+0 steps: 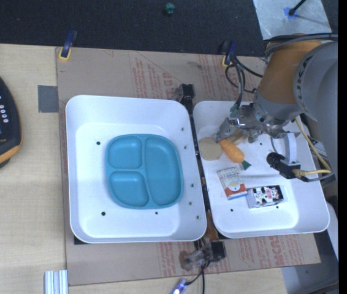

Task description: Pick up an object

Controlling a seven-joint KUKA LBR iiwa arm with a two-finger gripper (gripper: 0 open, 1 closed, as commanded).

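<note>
Orange plastic carrot [232, 150] lies just below my gripper [238, 126] in the right bin [308, 222], its green tip pointing down-right. Whether my jaws stand apart or together I cannot tell; my own wrist hides them. Nothing shows between them, so I claim no hold. A tan round disc [209, 148] sits touching the carrot's blunt end, near the wall between the bins. Below lie a small red-and-white packet [232, 182] and a printed card [265, 195]. The left bin [78, 164] holds a blue three-part tray [143, 170]. To do this well, I judge I should centre over the carrot's thick middle, set my jaws across its width, and keep off the disc and the bin wall.
</note>
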